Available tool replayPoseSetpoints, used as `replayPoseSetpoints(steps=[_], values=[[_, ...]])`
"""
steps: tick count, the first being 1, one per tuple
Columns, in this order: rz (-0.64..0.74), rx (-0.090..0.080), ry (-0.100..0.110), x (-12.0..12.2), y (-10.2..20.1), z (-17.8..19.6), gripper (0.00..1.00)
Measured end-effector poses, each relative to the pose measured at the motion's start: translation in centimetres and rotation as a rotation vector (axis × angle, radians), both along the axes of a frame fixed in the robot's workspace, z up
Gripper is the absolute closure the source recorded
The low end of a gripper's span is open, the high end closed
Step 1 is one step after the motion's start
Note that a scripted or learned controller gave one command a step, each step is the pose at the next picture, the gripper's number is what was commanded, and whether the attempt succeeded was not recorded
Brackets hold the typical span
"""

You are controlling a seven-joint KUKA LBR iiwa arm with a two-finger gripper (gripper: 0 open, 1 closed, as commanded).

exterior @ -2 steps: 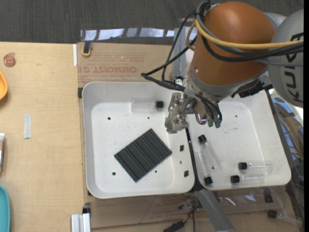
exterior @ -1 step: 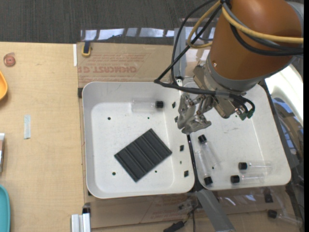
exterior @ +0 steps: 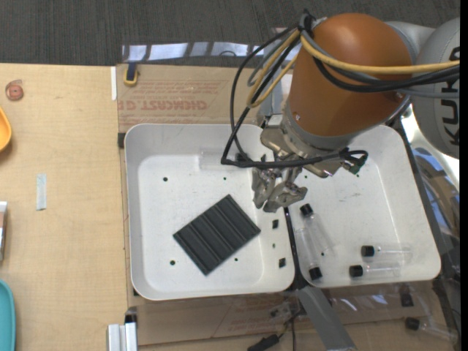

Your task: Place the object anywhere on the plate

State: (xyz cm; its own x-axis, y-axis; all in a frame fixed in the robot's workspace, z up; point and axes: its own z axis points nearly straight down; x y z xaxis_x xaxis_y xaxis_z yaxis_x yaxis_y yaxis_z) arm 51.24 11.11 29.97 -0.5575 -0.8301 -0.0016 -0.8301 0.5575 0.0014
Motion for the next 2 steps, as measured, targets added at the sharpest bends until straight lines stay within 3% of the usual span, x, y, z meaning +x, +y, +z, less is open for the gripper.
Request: replayPoseSetpoints(steps=[1,2], values=[[-0.5,-0.001,-0.001,2.6,7.2,-3.67,1.0],[-0.5,0.0,-0.001,2.61,7.2,-3.67,0.0]])
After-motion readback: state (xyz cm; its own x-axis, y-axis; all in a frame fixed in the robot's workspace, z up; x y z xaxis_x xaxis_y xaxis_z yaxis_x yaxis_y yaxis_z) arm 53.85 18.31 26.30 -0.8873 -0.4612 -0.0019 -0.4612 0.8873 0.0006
